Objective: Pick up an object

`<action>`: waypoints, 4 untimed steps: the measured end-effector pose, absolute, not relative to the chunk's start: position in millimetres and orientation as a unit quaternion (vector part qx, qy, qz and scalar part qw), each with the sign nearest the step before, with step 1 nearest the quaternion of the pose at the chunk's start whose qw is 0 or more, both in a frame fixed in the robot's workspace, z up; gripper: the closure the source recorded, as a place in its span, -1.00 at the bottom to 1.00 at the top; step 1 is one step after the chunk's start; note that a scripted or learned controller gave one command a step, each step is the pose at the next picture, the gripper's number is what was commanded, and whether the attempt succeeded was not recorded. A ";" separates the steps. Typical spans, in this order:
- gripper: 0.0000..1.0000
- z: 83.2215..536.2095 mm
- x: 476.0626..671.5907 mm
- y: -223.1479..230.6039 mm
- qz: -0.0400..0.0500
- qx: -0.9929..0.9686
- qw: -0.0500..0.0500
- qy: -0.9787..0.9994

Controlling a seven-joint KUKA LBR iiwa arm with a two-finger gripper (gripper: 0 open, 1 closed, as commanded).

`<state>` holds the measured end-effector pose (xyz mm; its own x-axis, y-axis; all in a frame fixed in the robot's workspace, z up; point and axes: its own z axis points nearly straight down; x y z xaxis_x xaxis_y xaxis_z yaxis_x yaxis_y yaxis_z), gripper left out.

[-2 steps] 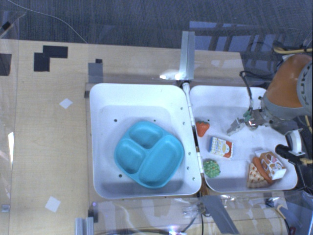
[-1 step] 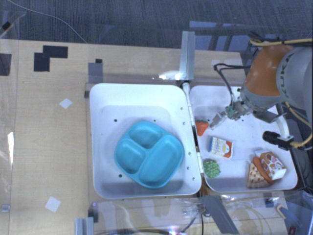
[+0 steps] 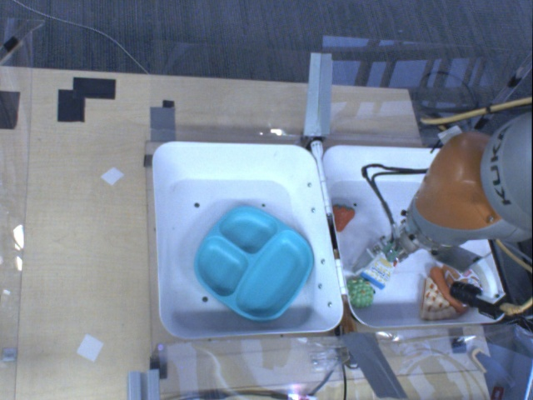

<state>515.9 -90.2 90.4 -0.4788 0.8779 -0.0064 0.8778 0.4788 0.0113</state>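
My gripper (image 3: 386,252) is low in the right bin (image 3: 358,161), at the end of the grey arm with its orange band (image 3: 454,190). Just below it lies a small white packet with yellow and blue print (image 3: 377,271); whether the two touch is unclear. A green knobbly item (image 3: 361,291) sits at the bin's front left corner, next to the packet. An orange-red item (image 3: 342,217) lies against the bin's left wall. A pizza-slice toy (image 3: 435,299) and a red-orange item (image 3: 450,283) lie at the front right, partly under the arm.
The left bin (image 3: 179,190) holds a blue divided plate (image 3: 254,262). A black cable (image 3: 376,182) loops across the back of the right bin. The ridge between the bins (image 3: 326,223) runs just left of the gripper.
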 end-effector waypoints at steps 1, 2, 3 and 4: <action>1.00 102.8 519.9 -90.9 0.005 0.512 0.012 0.859; 1.00 258.7 573.4 -32.1 0.002 0.496 0.003 0.868; -1.00 258.4 573.3 -32.2 0.002 0.496 0.003 0.868; -1.00 184.8 584.1 -55.6 0.001 0.500 0.002 0.866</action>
